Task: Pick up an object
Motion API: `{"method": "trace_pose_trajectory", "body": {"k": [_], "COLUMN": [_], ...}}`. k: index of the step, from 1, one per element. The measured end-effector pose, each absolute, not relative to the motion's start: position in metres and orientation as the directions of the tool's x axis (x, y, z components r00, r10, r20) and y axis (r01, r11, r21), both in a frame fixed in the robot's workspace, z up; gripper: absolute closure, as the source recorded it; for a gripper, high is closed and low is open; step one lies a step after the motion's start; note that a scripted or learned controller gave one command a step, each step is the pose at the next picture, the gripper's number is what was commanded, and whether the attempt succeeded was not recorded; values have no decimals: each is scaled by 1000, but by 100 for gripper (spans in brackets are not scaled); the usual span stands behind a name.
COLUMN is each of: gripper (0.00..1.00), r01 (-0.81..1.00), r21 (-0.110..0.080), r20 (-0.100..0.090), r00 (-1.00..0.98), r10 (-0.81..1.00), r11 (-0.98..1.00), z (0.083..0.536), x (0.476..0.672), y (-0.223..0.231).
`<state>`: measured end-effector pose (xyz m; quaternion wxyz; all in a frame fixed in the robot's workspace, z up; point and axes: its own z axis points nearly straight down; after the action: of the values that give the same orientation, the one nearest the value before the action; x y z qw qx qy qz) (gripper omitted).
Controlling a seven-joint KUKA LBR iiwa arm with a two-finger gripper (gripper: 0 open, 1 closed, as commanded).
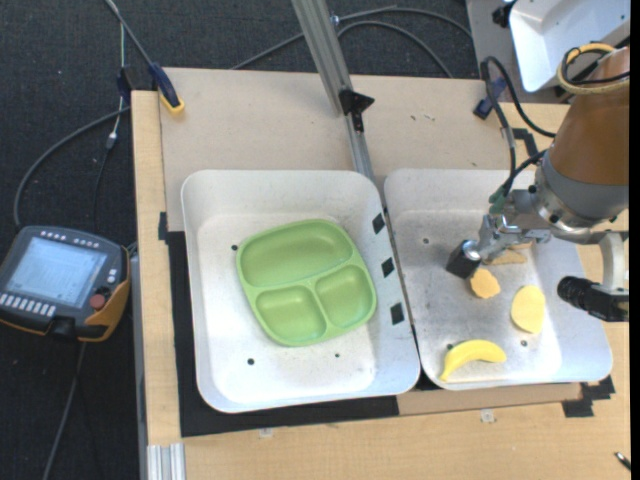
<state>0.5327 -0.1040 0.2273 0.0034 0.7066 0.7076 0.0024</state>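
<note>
So here we've got the worktop (260, 118) with its two white bins sitting side by side. The left bin (215, 368) has a light green divided plate (305, 280) lying flat in it, three compartments, turned a bit at an angle.

The right bin (430, 298) is where the action is. The arm (590, 138) comes in from the right, orange-brown band above the wrist, and the hand (470, 258) is down low over the upper middle of that bin. From this angle we honestly can't tell whether the hand is open or closed, or whether anything is in it, since the metal bits and a dark tip block our view.

Just below the hand there's a small orange-yellow piece (485, 285), very close to it, maybe touching, hard to say. Something tan (512, 255) peeks out right beside the hand too, but we can't make out what it is. A bit further to the right and lower sits a yellow lemon-ish piece (528, 309), and near the front edge of the bin lies a yellow banana (473, 356), curved, apart from the others.

Off the worktop on the left, a teach pendant (60, 283) rests on the dark floor.
</note>
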Motion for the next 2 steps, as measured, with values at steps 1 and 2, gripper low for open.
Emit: {"method": "trace_pose_trajectory", "body": {"k": [1,2], "gripper": [100,100], "r01": [1000,1000], "r21": [6,2], "r20": [-1,1], "r00": [-1,-5], "r10": [1000,1000], "r11": [1,5], "z": [264,257], "x": [534,546], "y": [-104,-61]}}
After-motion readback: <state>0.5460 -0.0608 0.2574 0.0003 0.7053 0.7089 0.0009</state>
